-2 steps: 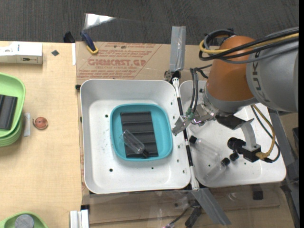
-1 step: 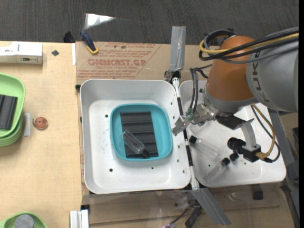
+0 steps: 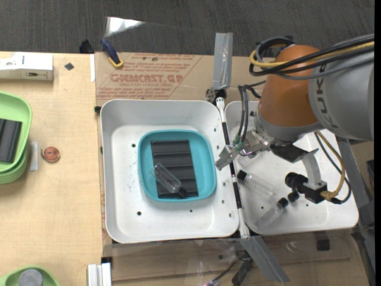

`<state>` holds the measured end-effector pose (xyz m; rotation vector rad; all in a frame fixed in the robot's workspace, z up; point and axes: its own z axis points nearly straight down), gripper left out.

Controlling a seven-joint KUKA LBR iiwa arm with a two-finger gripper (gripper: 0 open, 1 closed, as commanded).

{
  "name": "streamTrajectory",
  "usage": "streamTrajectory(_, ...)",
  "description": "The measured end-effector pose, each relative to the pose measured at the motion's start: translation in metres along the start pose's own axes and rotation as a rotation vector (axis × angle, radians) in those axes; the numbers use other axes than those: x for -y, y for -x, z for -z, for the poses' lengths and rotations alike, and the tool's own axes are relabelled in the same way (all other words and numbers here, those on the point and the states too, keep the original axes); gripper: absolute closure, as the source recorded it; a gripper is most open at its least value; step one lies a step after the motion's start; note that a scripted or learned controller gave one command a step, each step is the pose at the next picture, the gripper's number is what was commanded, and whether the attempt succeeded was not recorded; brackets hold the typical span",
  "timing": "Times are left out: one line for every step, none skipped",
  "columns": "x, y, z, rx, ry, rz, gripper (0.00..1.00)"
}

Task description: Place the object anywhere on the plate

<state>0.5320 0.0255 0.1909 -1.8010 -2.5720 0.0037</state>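
Teal plate (image 3: 177,166) sits in the left white bin (image 3: 119,159), bearing a black ribbed block (image 3: 172,159) and a clear, tube-like object (image 3: 167,178) lying across it. The grey arm (image 3: 351,94) hangs over the right bin (image 3: 333,216), its end effector (image 3: 233,155) near the shared bin wall; its grip state cannot be told. Judged stage: object apparently already placed. The next move probably calls for retreating clear without brushing the plate.

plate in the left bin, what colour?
Teal square plastic plate, dark ribbed insert on it; camera view.
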Motion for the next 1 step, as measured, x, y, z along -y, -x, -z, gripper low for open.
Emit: streamTrajectory(0.0000,0.0000,0.0000,0.000,0.000,0.000,0.00)
